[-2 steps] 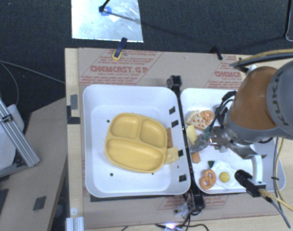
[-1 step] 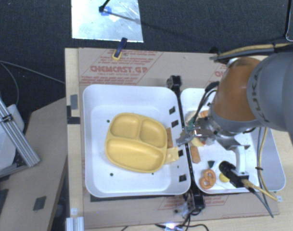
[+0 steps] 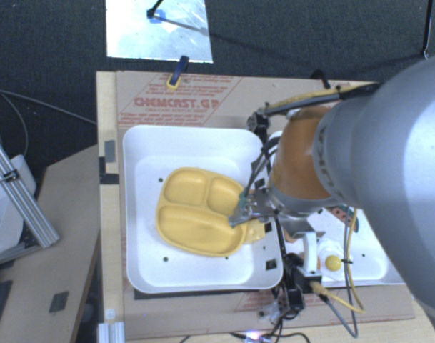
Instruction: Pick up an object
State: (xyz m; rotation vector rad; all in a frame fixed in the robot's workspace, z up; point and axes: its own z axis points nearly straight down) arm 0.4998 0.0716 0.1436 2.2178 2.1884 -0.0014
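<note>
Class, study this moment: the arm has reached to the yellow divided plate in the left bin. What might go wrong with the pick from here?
1. The end effector meets the yellow divided plate at its right rim, far off centre, so a lift could tilt it or let it slip.
2. The plate lies near the right wall of the left bin; dragging could jam it there.
3. Loose cables hang beside the wrist and might snag.

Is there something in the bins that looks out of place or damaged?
Nothing looks damaged or spilled. The yellow divided plate lies flat in the left bin, turned at a slant to the walls. The gripper is at its right rim.
</note>
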